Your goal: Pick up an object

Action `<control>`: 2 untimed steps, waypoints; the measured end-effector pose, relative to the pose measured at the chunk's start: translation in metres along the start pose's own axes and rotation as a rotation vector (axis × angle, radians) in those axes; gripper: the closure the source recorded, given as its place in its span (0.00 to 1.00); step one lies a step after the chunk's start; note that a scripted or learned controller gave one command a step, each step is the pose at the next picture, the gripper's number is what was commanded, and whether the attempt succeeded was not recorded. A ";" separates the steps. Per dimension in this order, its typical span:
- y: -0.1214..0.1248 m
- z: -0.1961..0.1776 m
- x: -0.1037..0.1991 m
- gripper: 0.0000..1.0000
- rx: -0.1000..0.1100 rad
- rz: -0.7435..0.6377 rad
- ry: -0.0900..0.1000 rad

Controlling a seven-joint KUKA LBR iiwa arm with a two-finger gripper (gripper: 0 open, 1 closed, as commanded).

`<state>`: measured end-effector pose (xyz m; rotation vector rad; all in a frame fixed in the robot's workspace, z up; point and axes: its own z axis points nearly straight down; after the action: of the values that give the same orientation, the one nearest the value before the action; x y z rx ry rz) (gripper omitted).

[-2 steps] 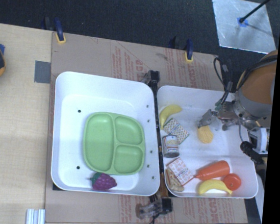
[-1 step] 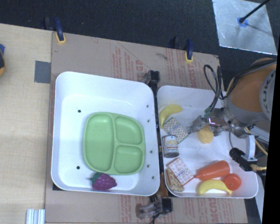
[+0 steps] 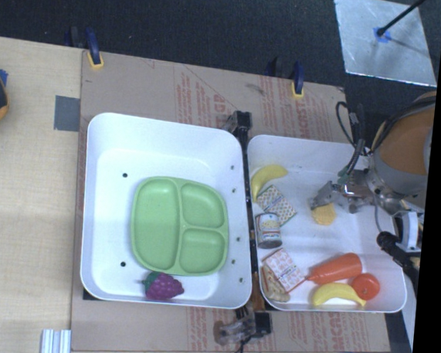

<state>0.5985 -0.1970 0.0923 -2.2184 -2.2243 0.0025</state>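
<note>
Camera view, from above at a slant. My gripper (image 3: 333,200) hangs in the upper part of the right bin (image 3: 394,305), right at a small yellow lump (image 3: 324,214); whether my grip is wide or narrow I cannot tell, and nothing shows held in it. The lump is roundish, with no clear long axis. Other pickable things in this bin: an upper banana (image 3: 267,176) against the left wall, its long axis running from lower left to upper right; a lower banana (image 3: 337,296) near the front wall, lying almost left to right; a carrot (image 3: 336,267) just above it, thin end to the left and slightly down, thick end up to the right; a red tomato (image 3: 365,287) beside the carrot's thick end. Also one small can (image 3: 268,231), one patterned packet (image 3: 279,207) and one small carton (image 3: 283,269), all along the left side. Count: two bananas, one of each other thing. The left bin (image 3: 94,198) holds one green divided plate (image 3: 178,226) and one bunch of purple grapes (image 3: 163,287) at its front wall. Both bins sit side by side on a brown cardboard sheet (image 3: 174,90), pinned by two blue clamps (image 3: 93,47) to a pale wooden bench (image 3: 14,229). Dark floor (image 3: 182,13) beyond the bench.
</note>
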 end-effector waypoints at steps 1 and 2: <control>0.000 -0.011 -0.001 1.00 0.001 -0.002 -0.001; -0.022 -0.080 -0.003 1.00 0.000 0.002 0.000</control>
<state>0.5769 -0.1998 0.1722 -2.2206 -2.2222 0.0020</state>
